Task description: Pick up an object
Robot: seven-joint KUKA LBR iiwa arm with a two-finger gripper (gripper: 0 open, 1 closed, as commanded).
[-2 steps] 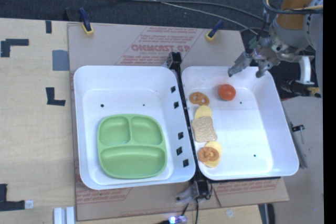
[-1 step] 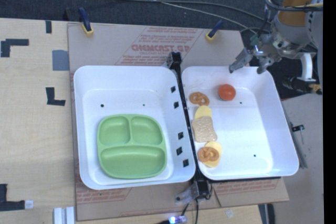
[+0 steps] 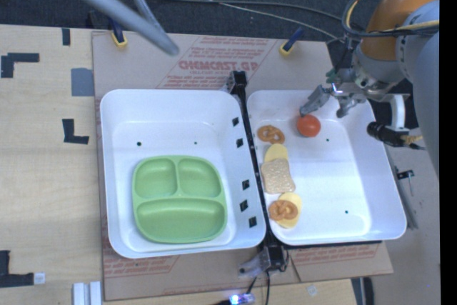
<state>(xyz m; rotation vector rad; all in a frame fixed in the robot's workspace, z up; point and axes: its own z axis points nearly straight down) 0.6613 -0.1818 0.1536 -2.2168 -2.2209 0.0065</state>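
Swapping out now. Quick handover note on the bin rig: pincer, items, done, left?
Pincer: open, holding nothing, hovering at the far edge of the right bin, just above-right of the tomato.
Along that bin's left side: pretzel, a yellow piece, cracker, second pretzel.
Left bin: green divided plate.
Done: nothing picked.
Left: grasp and lift; the tomato is closest.

The surface (image 3: 43,175) carries a brown cardboard sheet (image 3: 214,61) in the middle of the frame, with two white bins (image 3: 118,111) side by side on it.
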